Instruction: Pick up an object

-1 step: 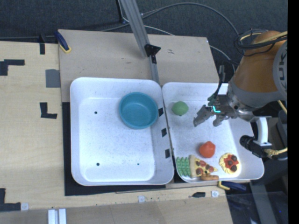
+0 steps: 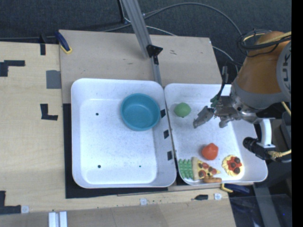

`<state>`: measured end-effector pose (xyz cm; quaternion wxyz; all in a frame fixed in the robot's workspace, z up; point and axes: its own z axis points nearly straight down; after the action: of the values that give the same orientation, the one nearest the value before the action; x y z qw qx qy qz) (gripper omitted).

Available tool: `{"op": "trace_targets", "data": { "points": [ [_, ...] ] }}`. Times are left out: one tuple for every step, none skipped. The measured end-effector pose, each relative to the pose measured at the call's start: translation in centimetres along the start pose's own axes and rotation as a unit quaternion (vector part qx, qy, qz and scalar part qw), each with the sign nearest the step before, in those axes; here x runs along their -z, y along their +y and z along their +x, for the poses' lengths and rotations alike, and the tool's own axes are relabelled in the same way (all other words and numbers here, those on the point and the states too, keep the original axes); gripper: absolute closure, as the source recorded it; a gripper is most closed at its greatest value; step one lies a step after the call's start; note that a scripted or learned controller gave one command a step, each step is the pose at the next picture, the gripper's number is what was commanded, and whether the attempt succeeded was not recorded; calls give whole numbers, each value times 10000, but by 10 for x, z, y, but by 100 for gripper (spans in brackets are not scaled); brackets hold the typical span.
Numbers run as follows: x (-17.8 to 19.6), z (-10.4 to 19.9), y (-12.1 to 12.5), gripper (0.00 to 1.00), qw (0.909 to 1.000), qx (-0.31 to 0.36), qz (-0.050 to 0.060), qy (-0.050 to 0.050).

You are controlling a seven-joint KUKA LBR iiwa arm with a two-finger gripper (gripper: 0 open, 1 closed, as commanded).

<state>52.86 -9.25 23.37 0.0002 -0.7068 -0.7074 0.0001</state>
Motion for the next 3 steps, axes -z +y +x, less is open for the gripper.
{"op": "trace_targets", "data": {
  "points": [
    [-60, -4, 5, 0, 10000, -2, 28, 1],
    [-114, -11, -4, 0, 10000, -6, 25, 1],
    [-145, -11, -3, 0, 10000, -2, -7, -1]
  ]
}}
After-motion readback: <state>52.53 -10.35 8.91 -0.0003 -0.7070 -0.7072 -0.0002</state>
